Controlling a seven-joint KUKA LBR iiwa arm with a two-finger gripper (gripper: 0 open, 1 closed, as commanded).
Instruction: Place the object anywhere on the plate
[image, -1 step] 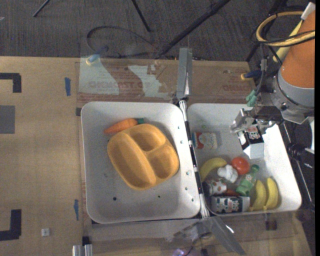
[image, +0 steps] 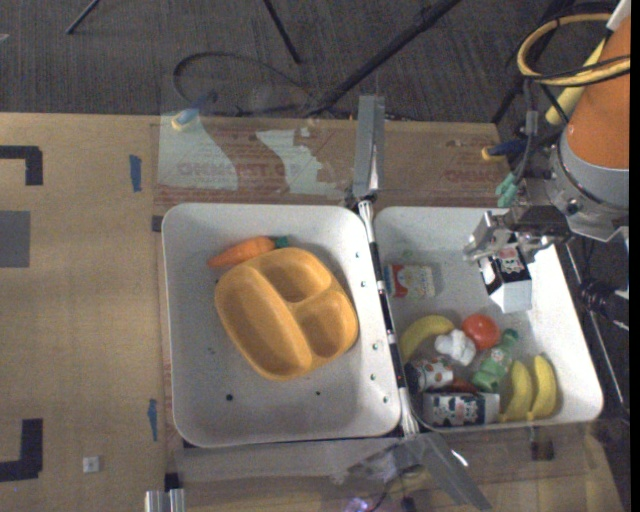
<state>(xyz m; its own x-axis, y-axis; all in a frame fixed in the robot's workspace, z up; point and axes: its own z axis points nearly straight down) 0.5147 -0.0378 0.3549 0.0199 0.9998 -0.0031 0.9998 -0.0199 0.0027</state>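
Observation:
A yellow divided plate (image: 285, 312) lies in the left bin (image: 190, 400). An orange carrot (image: 241, 251) rests against the plate's upper left rim. My gripper (image: 505, 256) hangs over the upper right part of the right bin (image: 575, 345). A small white carton with black markings (image: 514, 284) sits between its fingers, tilted, and the gripper is shut on it.
In the right bin lie a red-and-white carton (image: 413, 279), a banana (image: 425, 333), a red tomato (image: 481, 329), a white piece (image: 455, 347), a green bottle (image: 492, 368), two more bananas (image: 531, 388) and a milk carton (image: 459, 408). A metal divider (image: 382, 310) separates the bins.

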